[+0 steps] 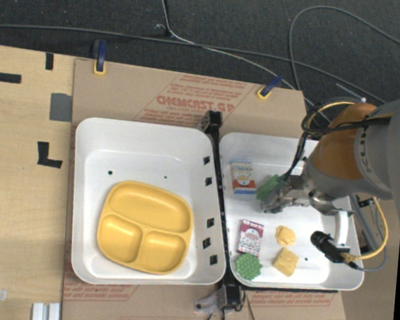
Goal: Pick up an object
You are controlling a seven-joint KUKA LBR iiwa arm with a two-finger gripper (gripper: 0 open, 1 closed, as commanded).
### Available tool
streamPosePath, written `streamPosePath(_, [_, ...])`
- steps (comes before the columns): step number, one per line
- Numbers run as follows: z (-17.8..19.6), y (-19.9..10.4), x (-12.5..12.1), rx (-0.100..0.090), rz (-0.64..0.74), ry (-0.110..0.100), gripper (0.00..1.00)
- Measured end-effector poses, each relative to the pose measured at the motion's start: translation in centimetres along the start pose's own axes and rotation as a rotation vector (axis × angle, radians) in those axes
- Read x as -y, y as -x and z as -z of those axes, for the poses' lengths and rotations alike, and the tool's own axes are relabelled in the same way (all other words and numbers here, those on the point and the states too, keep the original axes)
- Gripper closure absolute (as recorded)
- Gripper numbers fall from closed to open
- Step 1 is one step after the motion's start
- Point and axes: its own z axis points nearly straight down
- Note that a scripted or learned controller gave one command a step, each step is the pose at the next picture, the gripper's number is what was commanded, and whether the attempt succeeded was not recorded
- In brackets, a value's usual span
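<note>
My gripper [275, 199] is low in the right bin [285, 151], near its middle, reaching in from the right. A green object [266, 186] lies right at the fingertips, partly hidden by them. Around it in the same bin lie a small white and orange carton [241, 177], a pink and white packet [250, 237], a round green patterned piece [249, 267], and two yellow chunks [285, 235] [286, 261]. The view does not settle whether the green object is between the fingers.
The left bin [89, 138] holds a yellow divided tray [145, 226]. A black divider [213, 185] runs between the bins. Cables hang off the arm over the right bin's right side, with a black fitting [325, 246] there.
</note>
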Motion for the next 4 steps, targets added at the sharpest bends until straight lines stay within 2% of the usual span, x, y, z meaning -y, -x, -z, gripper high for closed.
streamPosePath(2, [10.7,1.0,-0.3,-0.002,0.000,0.001,1.00])
streamPosePath(4, [10.2,-9.3,3.2,-0.005,0.004,-0.006,1.00])
